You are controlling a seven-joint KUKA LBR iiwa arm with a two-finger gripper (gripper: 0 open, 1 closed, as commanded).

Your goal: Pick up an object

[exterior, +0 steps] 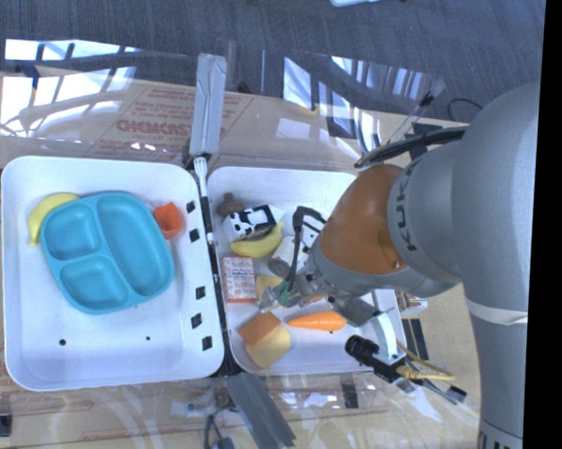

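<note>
My gripper reaches down into the right bin, above the small things in its middle. Below it lies an orange carrot. To its left is a pale yellow piece and a red-and-white packet. A yellow banana-like fruit lies under a black-and-white cow toy further back. A tan and orange wedge sits at the bin's front. The grey arm and orange band hide the bin's right half.
The left bin holds a blue divided plate, a yellow banana at its left edge and a small orange cube at its right. A divider with black clips separates the bins.
</note>
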